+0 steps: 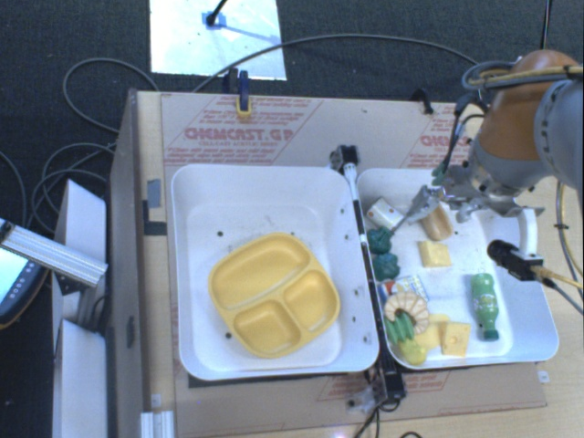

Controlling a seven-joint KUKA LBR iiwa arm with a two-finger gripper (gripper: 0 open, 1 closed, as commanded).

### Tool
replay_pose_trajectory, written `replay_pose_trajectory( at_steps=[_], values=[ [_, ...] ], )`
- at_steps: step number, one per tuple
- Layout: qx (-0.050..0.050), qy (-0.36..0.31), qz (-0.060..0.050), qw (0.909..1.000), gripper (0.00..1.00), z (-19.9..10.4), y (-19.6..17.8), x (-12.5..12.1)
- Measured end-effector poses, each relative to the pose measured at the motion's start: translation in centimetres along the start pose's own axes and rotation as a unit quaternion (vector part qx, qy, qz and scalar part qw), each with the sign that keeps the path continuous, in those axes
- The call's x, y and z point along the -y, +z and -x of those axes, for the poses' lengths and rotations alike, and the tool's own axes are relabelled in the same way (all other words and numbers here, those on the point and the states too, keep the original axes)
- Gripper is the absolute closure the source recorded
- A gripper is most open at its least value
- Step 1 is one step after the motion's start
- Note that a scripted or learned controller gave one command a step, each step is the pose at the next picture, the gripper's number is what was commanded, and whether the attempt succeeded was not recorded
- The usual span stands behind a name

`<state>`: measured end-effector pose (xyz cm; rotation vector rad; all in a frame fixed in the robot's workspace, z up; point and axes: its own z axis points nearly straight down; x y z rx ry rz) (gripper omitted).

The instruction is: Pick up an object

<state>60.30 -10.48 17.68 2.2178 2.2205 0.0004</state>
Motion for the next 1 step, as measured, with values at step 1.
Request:
replay_pose_trajectory(
  at_steps=[1],
  values=[
    [0.0,0.0,-0.002,1.0,0.0,5.63,8.86,-2.73]
  ],
)
